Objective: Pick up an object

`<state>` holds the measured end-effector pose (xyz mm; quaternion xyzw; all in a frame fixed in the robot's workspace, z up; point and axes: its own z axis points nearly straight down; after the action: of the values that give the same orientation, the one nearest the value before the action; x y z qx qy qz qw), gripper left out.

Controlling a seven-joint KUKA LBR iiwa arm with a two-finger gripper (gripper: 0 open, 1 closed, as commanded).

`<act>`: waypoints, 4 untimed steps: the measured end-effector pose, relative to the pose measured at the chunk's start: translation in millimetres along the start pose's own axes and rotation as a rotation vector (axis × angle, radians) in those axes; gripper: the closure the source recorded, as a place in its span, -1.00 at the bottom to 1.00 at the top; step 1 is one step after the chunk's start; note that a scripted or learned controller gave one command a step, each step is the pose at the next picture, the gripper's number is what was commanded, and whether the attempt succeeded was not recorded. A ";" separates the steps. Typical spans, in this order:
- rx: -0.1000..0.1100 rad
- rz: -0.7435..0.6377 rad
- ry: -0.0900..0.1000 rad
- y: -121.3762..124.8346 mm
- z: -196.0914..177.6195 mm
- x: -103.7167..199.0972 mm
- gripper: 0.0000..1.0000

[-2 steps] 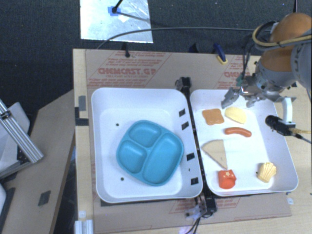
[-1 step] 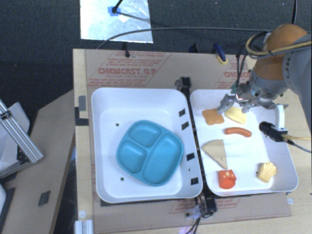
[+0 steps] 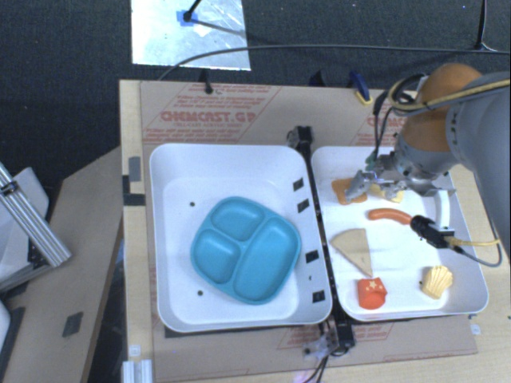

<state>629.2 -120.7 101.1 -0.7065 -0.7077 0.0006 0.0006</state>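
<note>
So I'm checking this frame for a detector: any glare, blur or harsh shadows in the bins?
Camera view: lighting is even and soft, with faint shadows under the blue tray and the cheese wedge; the foil sheet on the dark backdrop shines with glare; the end effector and the small items beside it look slightly soft, so fine detail there is hard to read.

Robotics lab bench, not a home. Industrial arm with loose cabling over two white bins, protective Chemcast-printed board underneath, aluminium extrusion at left, dark carpet around, plastic toy food.
</note>
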 end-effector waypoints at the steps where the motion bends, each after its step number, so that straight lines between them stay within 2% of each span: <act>1: -0.004 0.000 0.000 1.6 14.6 0.0 -1.00; 2: -0.011 0.000 0.000 3.9 1.4 0.4 1.00; 4: -0.008 0.001 -0.002 -2.4 -97.7 -14.5 1.00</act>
<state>627.0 -135.2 198.8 -0.7069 -0.7073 -0.0017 -0.0030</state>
